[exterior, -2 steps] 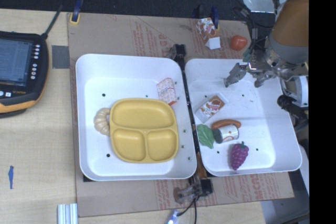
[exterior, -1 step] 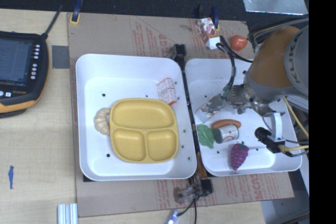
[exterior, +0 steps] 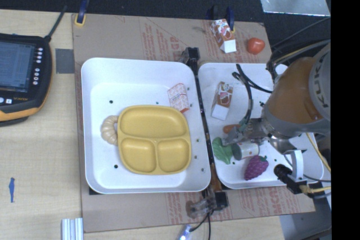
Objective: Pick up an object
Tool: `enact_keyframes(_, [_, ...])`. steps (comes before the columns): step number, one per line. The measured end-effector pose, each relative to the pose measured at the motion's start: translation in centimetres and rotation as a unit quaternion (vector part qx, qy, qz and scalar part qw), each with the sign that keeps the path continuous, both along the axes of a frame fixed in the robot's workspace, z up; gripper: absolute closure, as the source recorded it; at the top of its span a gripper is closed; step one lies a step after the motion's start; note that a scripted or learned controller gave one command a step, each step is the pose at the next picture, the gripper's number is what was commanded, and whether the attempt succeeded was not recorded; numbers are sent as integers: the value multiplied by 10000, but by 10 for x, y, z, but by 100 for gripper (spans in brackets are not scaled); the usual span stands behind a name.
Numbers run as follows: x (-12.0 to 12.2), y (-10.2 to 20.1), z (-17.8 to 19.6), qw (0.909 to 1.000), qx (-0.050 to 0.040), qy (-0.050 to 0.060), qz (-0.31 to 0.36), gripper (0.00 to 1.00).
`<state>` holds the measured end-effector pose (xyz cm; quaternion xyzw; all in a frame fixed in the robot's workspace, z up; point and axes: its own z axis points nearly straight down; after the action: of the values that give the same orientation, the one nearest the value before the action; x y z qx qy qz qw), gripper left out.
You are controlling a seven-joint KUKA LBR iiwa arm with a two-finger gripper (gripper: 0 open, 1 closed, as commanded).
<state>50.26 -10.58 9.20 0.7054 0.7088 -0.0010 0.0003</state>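
Bench: pale wood surface under a brown cardboard sheet (exterior: 140,31), dark floor at the far side.

Far left: a black and orange control pendant (exterior: 21,76) lying flat on the wood, its cable running off toward the far side.

Left bin (exterior: 93,121): shallow, white. Contents: one yellow divided tray (exterior: 153,137) with three compartments, lying flat in the middle; one tan ridged item (exterior: 109,130) touching the tray's left edge; one small red and white carton (exterior: 178,96) just beyond the tray's far right corner.

On the cardboard beyond the right bin: one small carton (exterior: 223,35), tilted; one red tomato-like ball (exterior: 255,45) just to its right.

Right bin (exterior: 211,78): shallow, white. Contents: one white carton with a red and brown label (exterior: 222,100) at the far left; one green leafy item (exterior: 221,150) at the near left edge; one purple grape bunch (exterior: 255,167) near the front rim.

Gripper (exterior: 239,140): low in the right bin, between the green leafy item and the grape bunch, just beside both. Whether the claw is spread or pressed together cannot be told; nothing is visibly pinched. Black cables loop over it.

Arm (exterior: 295,98): grey with orange band, entering from the right and covering the bin's right part.
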Motion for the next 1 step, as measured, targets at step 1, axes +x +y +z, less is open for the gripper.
enact_keyframes(1, [32, -2, 0, 10000, 7, 11, 7, 0])
